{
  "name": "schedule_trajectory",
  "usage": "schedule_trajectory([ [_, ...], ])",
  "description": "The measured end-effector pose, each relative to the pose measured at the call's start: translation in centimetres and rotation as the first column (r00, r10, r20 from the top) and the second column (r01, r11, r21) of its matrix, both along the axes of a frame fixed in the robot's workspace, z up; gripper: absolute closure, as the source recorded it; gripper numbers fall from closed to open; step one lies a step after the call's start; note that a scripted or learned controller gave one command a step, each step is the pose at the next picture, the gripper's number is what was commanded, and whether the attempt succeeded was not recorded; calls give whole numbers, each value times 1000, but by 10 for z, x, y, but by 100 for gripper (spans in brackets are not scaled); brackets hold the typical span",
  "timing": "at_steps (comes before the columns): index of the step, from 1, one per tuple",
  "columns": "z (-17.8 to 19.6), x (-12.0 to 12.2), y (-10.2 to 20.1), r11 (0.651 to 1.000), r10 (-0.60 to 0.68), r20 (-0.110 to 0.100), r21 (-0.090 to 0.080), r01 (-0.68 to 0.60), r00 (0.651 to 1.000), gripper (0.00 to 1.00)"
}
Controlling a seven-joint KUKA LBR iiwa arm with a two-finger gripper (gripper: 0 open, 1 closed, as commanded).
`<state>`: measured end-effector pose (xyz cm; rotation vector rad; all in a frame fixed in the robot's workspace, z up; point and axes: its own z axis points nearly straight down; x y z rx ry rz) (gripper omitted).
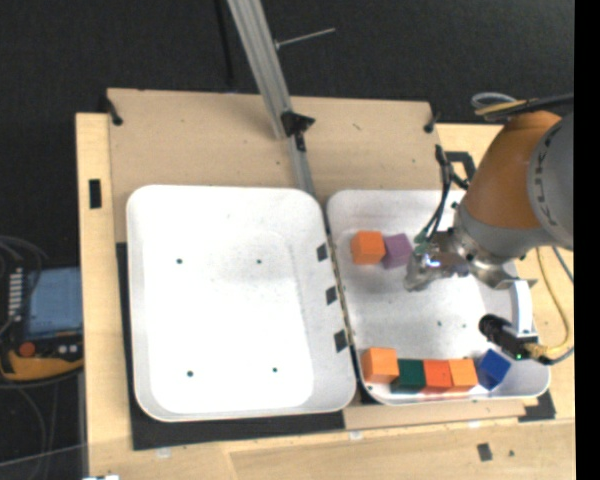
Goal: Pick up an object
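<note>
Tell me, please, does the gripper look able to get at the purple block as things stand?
Probably yes. The gripper sits right beside the purple block in the right bin; the orange block touches only its far side, leaving the top free.

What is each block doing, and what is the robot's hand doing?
Orange block: resting flat, touching the purple block.
Purple block: resting beside the gripper.
Gripper: down in the right bin.
Row of blocks: lined up along the near wall.
Left bin: sitting flat.
</note>
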<state>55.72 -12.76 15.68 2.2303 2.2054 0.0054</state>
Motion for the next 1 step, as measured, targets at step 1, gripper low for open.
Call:
schedule_trajectory([
  [1, 64, 2, 3, 1000, 14, 3, 0, -14, 1000, 100],
])
